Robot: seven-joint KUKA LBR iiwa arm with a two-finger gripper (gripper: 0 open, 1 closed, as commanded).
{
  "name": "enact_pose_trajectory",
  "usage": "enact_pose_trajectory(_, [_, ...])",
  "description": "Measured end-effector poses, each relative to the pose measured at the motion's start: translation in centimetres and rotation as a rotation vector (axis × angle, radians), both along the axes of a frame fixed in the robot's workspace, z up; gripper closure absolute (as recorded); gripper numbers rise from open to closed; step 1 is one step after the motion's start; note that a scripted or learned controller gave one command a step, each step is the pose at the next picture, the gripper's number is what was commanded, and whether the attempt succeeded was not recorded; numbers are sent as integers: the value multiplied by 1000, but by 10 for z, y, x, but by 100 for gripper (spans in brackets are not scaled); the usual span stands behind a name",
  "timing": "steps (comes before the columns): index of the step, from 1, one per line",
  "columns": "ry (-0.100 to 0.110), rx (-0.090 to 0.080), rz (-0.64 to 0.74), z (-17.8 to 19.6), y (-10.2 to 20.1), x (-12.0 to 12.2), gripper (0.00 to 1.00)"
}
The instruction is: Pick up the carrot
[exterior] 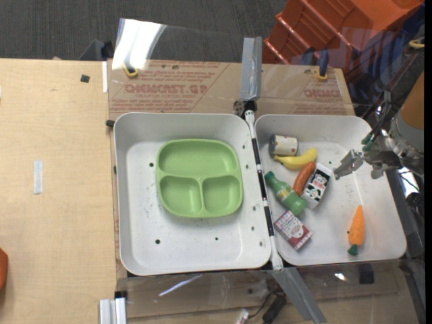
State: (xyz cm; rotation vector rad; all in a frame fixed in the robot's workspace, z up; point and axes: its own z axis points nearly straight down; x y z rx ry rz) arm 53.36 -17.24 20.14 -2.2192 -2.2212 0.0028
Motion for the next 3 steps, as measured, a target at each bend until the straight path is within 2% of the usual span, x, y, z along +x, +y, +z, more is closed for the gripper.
enact_pose_trajectory(1, [-2,-1,-22,-93,-17,94,0])
enact_pose_trajectory(2, [-2,1,147,-110,19,-8,0])
enact_pose_trajectory(3, [-3,0,144,-100,18,-8,100])
